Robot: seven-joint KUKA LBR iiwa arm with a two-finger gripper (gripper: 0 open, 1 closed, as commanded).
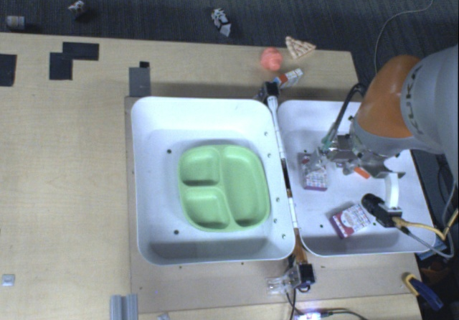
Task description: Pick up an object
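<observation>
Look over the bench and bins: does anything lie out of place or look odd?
Yes. Several small things lie outside the bins: a pink ball and a wedge-shaped toy on the bench's far edge, plus scraps on the carpet beyond. The green divided tray in the left bin sits slightly askew.

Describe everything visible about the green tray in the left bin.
The green tray is pale green, smooth like moulded plastic, with rounded corners. It has three compartments: two smaller ones on the view's left side, one above the other, and one long one on the right. All three look bare. It lies flat, right side up, roughly in the middle of the left white bin's floor, turned slightly askew. Nothing else touches it.
</observation>
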